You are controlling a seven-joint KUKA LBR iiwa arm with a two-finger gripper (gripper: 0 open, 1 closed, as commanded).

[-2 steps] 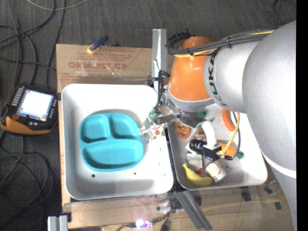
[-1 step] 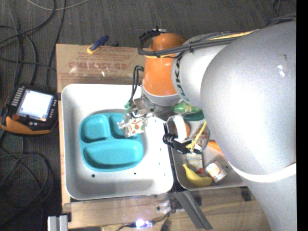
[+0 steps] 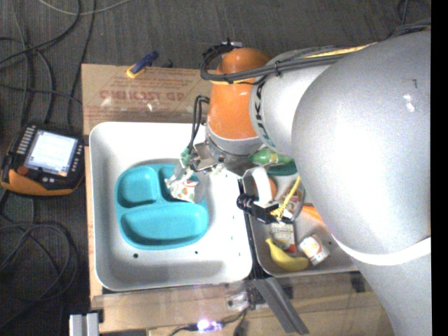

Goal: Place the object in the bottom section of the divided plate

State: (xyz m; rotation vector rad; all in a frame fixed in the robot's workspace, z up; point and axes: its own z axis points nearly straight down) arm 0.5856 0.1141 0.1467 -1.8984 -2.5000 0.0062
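The claw is hanging over the upper right section of the blue plate, its fingers closing on a small crumpled packet, white with red and green print. The packet is sitting between the fingertips at the plate's right edge, above the large bottom section. The plate is lying in the left white bin. In the right bin, a banana and a small bottle are lying near assorted clutter.
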